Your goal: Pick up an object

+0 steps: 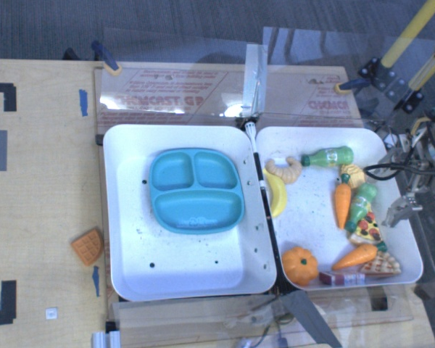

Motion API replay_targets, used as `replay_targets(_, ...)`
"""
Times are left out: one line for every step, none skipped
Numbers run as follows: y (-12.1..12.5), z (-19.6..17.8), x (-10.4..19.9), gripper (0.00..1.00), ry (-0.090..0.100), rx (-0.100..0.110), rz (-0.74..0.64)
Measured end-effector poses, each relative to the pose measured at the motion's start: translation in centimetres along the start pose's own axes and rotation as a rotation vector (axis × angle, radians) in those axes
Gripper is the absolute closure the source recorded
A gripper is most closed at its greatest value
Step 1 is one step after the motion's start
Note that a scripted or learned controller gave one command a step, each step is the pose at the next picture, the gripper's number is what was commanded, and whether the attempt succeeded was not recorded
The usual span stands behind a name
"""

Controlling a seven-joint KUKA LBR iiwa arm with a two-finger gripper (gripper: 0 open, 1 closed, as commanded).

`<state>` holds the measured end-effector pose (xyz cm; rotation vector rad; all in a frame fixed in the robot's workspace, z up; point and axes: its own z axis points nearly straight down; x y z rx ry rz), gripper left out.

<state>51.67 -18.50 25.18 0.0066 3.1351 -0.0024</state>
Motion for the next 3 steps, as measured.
replay_targets(1.9,15.4,-2.2,0.0,-0.005,0.001,0.227)
replay_targets(2.0,14.4,-2.4,1.0,-0.008,0.001,0.224)
replay_targets(8.3,0.1,-3.7,1.0,-0.011,-0.003,0.358)
